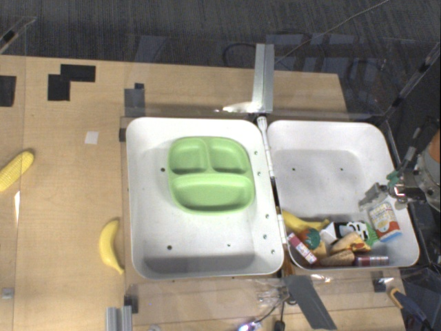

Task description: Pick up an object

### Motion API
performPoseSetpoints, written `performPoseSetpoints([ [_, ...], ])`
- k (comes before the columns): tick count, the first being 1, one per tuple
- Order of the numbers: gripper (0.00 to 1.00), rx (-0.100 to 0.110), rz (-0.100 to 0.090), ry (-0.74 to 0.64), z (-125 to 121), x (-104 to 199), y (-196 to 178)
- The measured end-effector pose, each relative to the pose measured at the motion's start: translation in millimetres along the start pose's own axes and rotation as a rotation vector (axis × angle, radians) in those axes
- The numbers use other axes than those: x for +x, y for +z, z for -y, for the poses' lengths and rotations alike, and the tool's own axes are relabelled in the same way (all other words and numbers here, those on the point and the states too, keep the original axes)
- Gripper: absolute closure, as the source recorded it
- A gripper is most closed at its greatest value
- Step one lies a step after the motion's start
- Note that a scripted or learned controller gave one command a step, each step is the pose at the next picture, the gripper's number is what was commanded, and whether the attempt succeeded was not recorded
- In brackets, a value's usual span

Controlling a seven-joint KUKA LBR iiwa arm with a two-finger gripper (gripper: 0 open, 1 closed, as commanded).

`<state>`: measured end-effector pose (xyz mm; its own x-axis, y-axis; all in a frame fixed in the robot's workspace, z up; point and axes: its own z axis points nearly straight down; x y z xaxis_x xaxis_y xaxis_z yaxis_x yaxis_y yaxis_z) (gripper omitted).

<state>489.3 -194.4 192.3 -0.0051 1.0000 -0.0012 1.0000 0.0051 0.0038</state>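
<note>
Flanking white bins (207, 271); wooden bench (62, 205)

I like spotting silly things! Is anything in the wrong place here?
Yes. A banana and a corn cob lie on the wooden bench, outside the left bin. The other toys are heaped in the right bin's near corner.

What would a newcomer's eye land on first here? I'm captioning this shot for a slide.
First the green divided plate, lying alone in the middle of the left bin. Next the heap of small toy foods and packets crowded into the near corner of the right bin, with the end effector reaching in from the right just above it. A banana lies on the bench outside the left bin.
</note>
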Motion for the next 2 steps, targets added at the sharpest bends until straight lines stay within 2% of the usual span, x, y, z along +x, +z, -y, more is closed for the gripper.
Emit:
performPoseSetpoints([
  [1,0.0,-0.009,0.003,-0.281,-27.7,-9.7,101.9],
  [2,0.0,-0.014,0.0,-0.207,-77.5,59.5,101.9],
])
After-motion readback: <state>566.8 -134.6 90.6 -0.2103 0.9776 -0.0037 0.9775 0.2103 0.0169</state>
